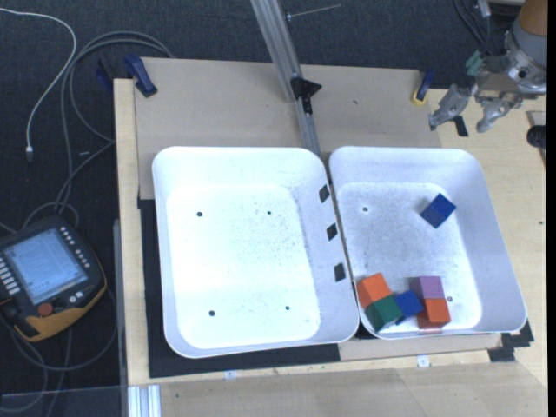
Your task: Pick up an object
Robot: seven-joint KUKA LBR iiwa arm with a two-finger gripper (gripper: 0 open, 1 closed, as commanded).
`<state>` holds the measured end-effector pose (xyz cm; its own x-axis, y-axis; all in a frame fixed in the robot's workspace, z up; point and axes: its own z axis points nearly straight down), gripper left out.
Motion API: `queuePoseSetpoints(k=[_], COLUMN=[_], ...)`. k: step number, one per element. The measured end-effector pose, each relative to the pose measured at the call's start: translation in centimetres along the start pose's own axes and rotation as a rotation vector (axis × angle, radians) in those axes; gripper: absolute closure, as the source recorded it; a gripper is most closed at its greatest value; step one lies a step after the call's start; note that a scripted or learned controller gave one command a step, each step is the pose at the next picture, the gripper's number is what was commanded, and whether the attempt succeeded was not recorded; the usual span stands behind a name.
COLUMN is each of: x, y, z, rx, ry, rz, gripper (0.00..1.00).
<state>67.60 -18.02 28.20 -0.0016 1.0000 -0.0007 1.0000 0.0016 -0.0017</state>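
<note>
My gripper [469, 114] hangs above the bench at the upper right, behind the far rim of the right bin [486, 189]. Its two fingers [445, 109] are spread apart with nothing between them. A blue block [437, 209] lies alone in the right bin's far part. Along that bin's near wall sits a cluster: an orange block [374, 288], a green block [383, 310], a small blue block [409, 302], a purple block [430, 287] and a red-orange block [434, 312].
The left bin [174, 233] lies beside the right one, with black clips along their shared wall. A slanted metal pole [276, 33] rises from behind the bins. A pendant [43, 276] and cables lie off the bench at left.
</note>
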Motion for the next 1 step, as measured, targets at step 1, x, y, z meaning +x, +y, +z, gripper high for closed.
queuePoseSetpoints(k=[1], x=[-1.23], y=[-4.00], z=[13.70], rx=[0.008], ry=[0.003], rz=[0.002], gripper=[0.00])
